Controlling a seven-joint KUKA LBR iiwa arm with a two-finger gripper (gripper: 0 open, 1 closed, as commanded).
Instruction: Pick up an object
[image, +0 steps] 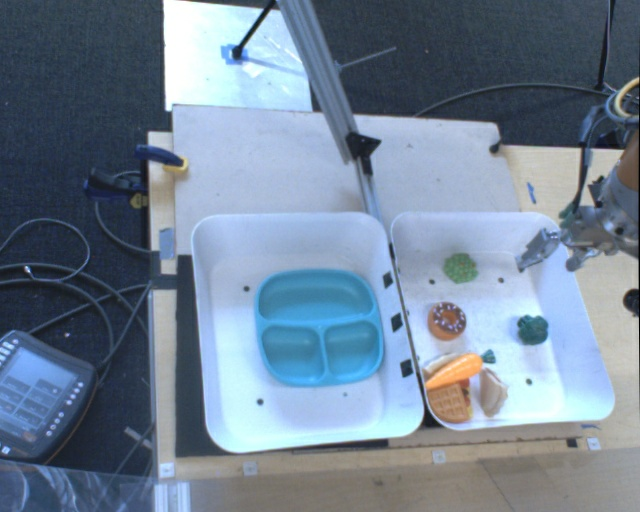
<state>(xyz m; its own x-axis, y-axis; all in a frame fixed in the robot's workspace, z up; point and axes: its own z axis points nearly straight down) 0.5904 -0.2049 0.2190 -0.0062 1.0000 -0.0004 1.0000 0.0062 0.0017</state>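
arm (622, 190) cut by right edge | pendant (38, 392) cut by left edge

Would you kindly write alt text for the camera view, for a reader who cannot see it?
The end effector hovers over the right bin, which holds a light green piece, a donut, a dark green piece, a carrot and a waffle. The left bin holds a blue divided plate.

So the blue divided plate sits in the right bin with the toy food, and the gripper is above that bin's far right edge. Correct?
Not quite. The camera view shows the blue divided plate alone in the left bin, not the right one. The toy food, such as the donut and carrot, lies in the right bin, and the gripper is above that bin's far right edge, as you said.
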